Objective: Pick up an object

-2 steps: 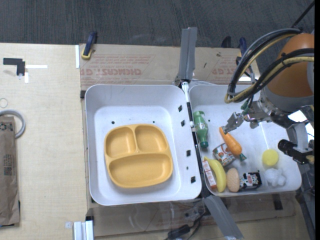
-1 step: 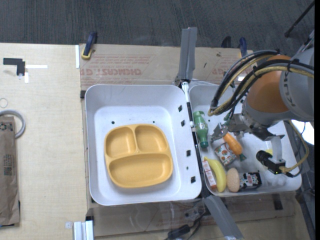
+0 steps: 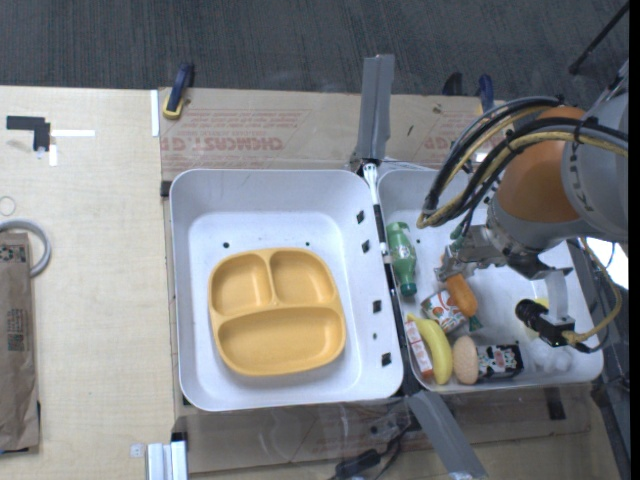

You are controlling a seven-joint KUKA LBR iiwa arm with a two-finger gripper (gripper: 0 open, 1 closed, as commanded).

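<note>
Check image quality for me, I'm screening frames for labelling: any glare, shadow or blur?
Camera view: even light, sharp focus; the left bin looks bright white without blown-out glare; the arm casts soft shadow into the right bin; small items by the banana are hard to read.

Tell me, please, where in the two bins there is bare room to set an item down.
The left bin has bare floor around the yellow divided plate, widest between the plate and the far wall. The right bin is crowded: green bottle, banana and other items cluster beneath the arm.
</note>
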